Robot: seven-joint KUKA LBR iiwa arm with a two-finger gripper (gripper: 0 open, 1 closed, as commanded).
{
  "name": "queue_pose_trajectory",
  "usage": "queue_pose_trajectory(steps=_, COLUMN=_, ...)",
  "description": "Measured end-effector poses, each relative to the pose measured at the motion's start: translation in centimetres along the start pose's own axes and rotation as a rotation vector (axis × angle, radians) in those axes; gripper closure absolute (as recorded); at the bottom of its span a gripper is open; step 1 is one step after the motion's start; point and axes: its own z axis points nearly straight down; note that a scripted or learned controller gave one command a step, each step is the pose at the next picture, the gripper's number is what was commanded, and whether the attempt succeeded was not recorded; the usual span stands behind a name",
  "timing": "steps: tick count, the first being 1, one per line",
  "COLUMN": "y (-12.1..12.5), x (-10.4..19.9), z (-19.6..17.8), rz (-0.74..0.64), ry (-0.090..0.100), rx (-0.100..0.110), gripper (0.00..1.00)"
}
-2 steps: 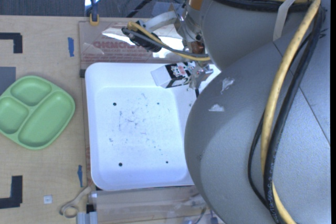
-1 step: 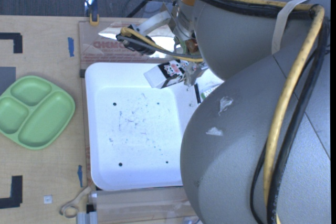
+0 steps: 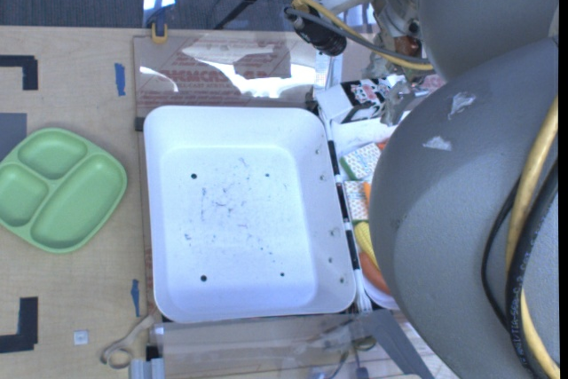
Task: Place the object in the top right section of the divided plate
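A green divided plate (image 3: 58,189) with three sections lies on the wooden bench at the left, left of the bins. My arm (image 3: 470,191) fills the right side, a large grey body covering most of the right bin. The gripper end seems to reach down into the right bin near its far side (image 3: 395,102), among several coloured objects (image 3: 364,164). Its fingertips are hidden by the arm and clutter.
The left white bin (image 3: 240,209) sits in the middle, with faint scuff marks on its floor. A clear plastic sheet (image 3: 222,71) lies behind it. A black rod and cables cross the top. Blue tape marks and black corner marks dot the bench.
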Motion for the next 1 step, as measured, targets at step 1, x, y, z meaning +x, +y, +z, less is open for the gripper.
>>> queue_pose_trajectory(steps=1, y=-5.37, x=-11.07, z=15.02, rz=-0.056, ry=-0.004, rx=0.003, gripper=1.00)
